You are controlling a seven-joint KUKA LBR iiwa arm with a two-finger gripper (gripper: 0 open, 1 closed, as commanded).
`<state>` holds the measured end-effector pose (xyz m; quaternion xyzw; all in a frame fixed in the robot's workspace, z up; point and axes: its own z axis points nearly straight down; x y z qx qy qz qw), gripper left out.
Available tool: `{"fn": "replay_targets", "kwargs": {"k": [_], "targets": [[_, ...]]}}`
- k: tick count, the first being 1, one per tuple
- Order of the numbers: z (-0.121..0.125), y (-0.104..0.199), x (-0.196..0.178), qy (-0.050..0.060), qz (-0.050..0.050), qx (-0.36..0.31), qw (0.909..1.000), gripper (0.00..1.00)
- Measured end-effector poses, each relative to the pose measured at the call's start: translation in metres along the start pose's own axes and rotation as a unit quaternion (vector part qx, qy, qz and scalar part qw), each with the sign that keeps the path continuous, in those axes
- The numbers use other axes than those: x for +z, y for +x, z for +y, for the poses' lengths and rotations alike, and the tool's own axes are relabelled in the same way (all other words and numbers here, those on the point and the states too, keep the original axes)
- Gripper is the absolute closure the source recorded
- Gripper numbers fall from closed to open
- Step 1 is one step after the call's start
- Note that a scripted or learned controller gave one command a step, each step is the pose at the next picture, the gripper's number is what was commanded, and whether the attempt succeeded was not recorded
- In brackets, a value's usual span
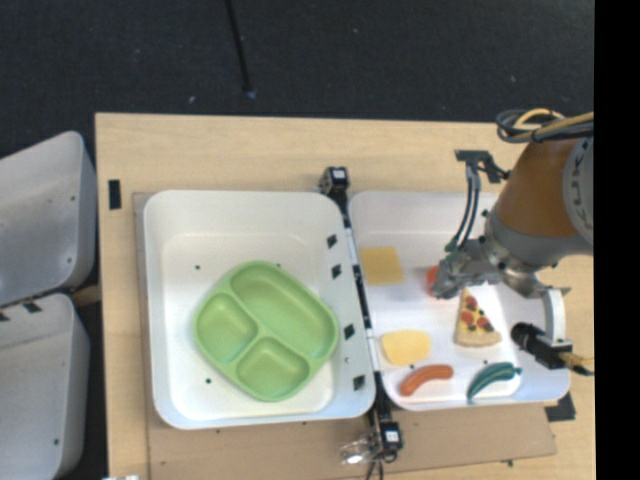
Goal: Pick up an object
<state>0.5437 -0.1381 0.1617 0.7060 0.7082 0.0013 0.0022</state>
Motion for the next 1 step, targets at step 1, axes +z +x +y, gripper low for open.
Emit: {"fn": "replay_targets", "kwargs": {"k": [1], "targets": [[0.0043, 0.0043, -0.0624, -0.001, 0.000, 0.000, 1.0000, 1.00]]}}
